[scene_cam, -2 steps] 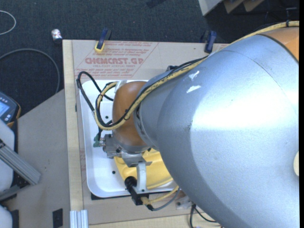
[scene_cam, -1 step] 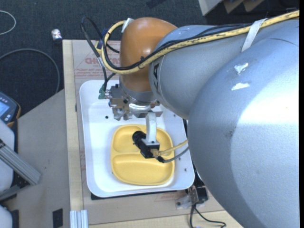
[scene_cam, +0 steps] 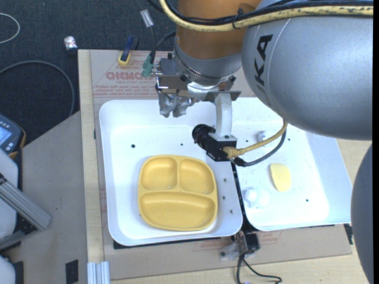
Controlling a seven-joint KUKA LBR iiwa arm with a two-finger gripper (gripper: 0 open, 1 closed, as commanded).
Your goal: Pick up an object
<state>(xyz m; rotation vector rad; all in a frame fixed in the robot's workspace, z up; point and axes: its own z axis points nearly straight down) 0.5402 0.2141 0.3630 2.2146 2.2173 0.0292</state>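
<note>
Huge grey arm (scene_cam: 308,64) hovers its gripper (scene_cam: 173,106), can't tell its state, above the left bin (scene_cam: 118,176); I'd drop straight onto the yellow plate (scene_cam: 176,193) rim.

Evenly and brightly lit from above. Soft shadows under the arm (scene_cam: 308,52) on the white bins (scene_cam: 118,158). Mild glare on the orange band (scene_cam: 219,5). Reasonably sharp throughout.

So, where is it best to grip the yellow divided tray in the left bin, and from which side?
Probably the raised outer rim of the yellow divided tray, coming straight down from above. It lies flat in the left bin, so only the thin rim or the dividers give the fingers an edge.
</note>
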